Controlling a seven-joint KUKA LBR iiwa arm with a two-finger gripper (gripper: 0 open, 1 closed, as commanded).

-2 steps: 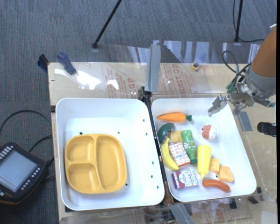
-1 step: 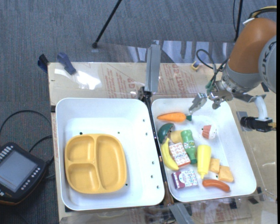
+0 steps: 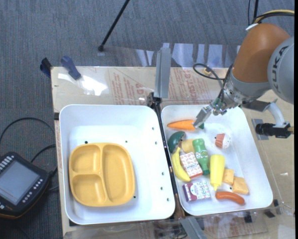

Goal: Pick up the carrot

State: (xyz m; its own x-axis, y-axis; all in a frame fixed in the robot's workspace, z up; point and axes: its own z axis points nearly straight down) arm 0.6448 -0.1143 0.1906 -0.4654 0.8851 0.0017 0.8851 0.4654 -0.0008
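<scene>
I see the carrot (image 3: 181,125) lying flat near the top left corner of the right bin (image 3: 255,148), above the other toy food. My gripper (image 3: 202,117) is right at its thick end. I cannot tell if it is holding the carrot.

The bench (image 3: 114,83) bears two white bins. The right bin (image 3: 255,153) lies under the jaws. The left bin (image 3: 89,116) sits well beyond them.

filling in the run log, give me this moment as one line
phase: reaching | gripper: at carrot's right end, right bin | grasp: unconfirmed | carrot: lying in bin | yellow plate: left bin
</scene>
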